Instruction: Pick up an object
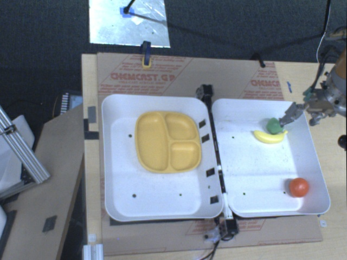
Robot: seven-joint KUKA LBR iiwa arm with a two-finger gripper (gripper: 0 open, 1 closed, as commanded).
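Note:
In the right bin a yellow banana lies near the far side, with a small green object touching its upper edge. An orange-red round fruit sits in that bin's near right corner. My gripper hangs over the bin's far right edge, open, with nothing between its fingers. Its left finger slants down toward the green object, and its tip ends just right of it.
The left bin holds a yellow divided plate. A black divider runs between the bins. Behind the bench lies a shiny metal sheet. Cables cross the dark floor at the back.

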